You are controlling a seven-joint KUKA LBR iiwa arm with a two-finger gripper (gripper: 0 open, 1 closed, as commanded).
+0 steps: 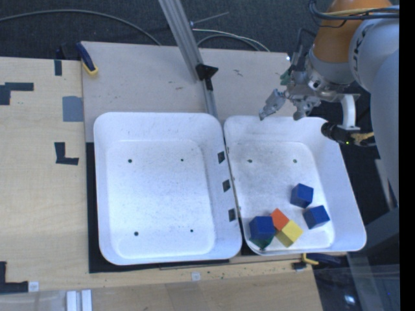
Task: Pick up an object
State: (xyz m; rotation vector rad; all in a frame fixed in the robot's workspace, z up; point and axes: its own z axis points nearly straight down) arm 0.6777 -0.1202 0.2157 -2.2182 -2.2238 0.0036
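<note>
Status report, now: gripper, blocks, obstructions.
Gripper open, holding nothing, above far rim of right bin. Blocks clustered at that bin's near end, untouched. Nothing between gripper and blocks.

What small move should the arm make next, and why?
Probably carry the claw toward the near corner of the right bin. The claw, open, hangs at that bin's far rim holding nothing, while the blocks, such as the blue cube, lie clustered there.

Speckled matt white plastic bins (162, 125)
</note>
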